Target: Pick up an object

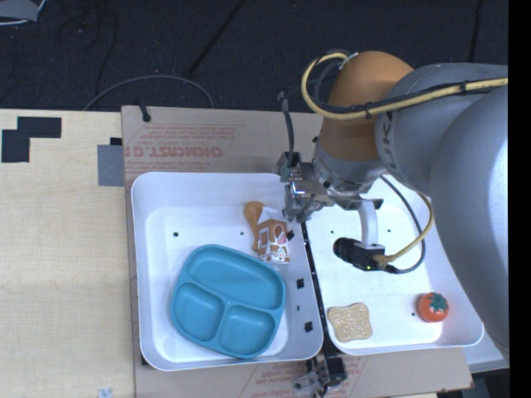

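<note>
Two shallow white bins sit side by side on the bench, the left bin and the right bin, and the arm reaches in from the right with its orange band above the wrist, so that the gripper hangs over the dividing rims at their far end. That placing suggests the target is the small patterned packet, which lies in the left bin just left of the divider and just nearer than the gripper; a brown, drumstick-shaped piece lies touching or nearly touching its far-left side. Whether the fingers are spread or closed cannot be told here, since dark hardware and cabling blur together at the tip, and nothing is visibly between them. The blue divided tray fills the near part of the left bin, its far-right corner close under the packet, so a descent there has the tray on one side and the bin wall on the other, which probably leaves little room for the fingers. In the right bin a slice of toast lies at the near-left corner and a small orange tomato-like toy near the right wall, both well apart from the gripper and unobstructed. A black part with a yellow cable hangs over that bin.
</note>
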